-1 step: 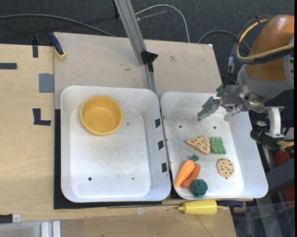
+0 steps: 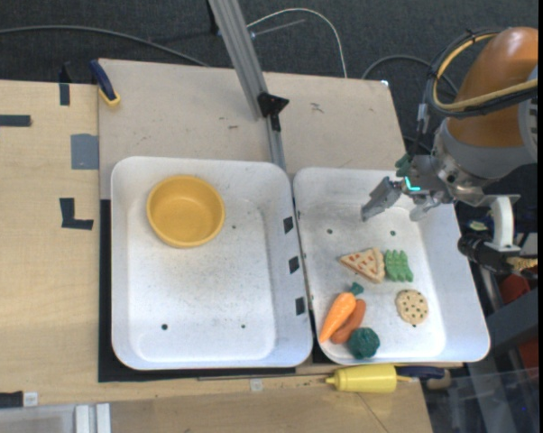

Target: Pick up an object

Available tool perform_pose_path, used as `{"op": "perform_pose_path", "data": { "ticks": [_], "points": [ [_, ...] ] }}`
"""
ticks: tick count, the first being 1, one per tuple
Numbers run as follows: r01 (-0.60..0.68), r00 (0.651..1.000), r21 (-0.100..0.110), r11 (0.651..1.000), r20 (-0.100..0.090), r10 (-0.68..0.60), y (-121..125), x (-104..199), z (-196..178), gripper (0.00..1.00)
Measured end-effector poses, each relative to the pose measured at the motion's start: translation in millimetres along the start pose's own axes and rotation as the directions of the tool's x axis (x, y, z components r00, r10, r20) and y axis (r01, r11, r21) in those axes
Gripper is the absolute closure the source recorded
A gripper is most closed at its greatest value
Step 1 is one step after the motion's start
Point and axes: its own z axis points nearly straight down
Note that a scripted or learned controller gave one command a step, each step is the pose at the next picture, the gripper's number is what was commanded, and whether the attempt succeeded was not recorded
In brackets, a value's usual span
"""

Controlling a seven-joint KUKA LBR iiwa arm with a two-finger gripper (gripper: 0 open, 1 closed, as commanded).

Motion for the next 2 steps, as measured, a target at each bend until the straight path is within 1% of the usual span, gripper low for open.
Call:
{"op": "perform_pose_path", "data": {
  "ticks": [1, 2],
  "points": [
    [-0.001, 1.000, 0.004, 1.000, 0.001, 0.001, -7.0, 0.0, 45.6, 0.00],
    [0.000, 1.000, 0.005, 1.000, 0.000, 0.000, -1.6, 4.3, 92.6, 0.00]
  ]
}}
